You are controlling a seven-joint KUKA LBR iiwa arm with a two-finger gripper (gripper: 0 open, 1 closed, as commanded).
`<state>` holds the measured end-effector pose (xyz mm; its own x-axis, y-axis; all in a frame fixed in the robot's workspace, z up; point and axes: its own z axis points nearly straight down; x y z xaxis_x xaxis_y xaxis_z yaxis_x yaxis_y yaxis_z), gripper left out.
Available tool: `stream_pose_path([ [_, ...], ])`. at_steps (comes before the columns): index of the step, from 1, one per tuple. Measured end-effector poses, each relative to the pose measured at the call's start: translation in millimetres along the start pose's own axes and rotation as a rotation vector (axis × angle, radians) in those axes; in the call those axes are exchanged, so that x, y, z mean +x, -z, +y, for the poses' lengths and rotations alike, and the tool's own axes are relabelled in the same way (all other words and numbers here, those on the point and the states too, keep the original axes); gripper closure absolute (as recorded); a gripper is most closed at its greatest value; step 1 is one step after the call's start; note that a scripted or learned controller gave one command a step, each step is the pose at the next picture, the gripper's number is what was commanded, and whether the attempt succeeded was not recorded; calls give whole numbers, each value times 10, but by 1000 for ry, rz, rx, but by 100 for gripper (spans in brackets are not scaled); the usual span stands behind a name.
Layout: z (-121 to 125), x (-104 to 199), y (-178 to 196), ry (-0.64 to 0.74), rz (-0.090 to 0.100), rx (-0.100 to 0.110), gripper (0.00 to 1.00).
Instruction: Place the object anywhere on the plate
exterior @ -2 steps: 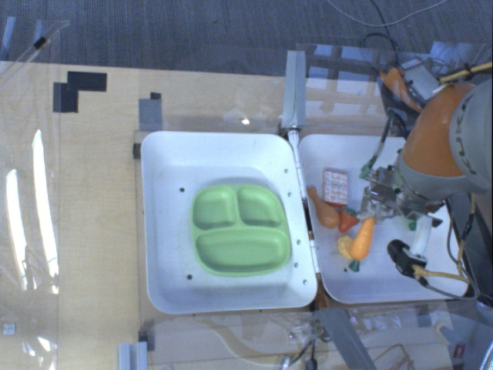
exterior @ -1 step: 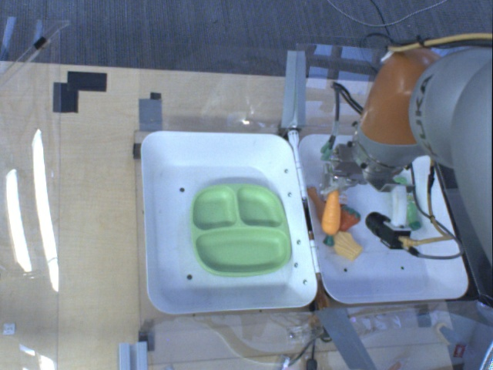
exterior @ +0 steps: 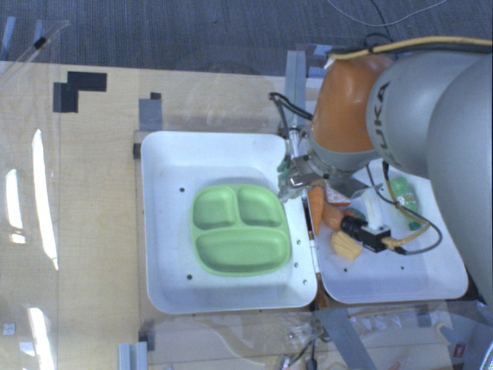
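Green plate (exterior: 240, 230) sits about mid-floor in the left bin (exterior: 166, 206), flat, with three compartments: two small ones on the far side, one long one on the near side. From what I see, all three hold only bare green surface.

The loose objects are all in the right bin (exterior: 400, 276). An orange carrot-shaped piece (exterior: 316, 205) lies just inside that bin's left wall, pointing roughly toward the near edge. A yellow block (exterior: 346, 247) is just beside the carrot piece's near end, toward the bin's middle. A green-and-white item (exterior: 403, 193) is farther right, partly under the arm; I can't make out what it is. There's something reddish between the carrot piece and the arm, too hidden to name.

Gripper (exterior: 292, 177) is over the shared wall between the two bins, close to the plate's far right corner and just beside the carrot piece's far end. I can't tell its state from this angle because the wrist blocks it. I see nothing clearly held.

Arm (exterior: 431, 106) comes in from the right and covers the far half of the right bin. Both bins rest on the pale wood bench (exterior: 77, 206), with black tape marks (exterior: 77, 88) at its far left.
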<state>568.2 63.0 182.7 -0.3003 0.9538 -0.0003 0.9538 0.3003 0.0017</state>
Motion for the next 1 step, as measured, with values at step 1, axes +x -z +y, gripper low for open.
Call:
stream_pose_path([
  [1, -731, -311, 1379, 205, -4, -8, 100],
])
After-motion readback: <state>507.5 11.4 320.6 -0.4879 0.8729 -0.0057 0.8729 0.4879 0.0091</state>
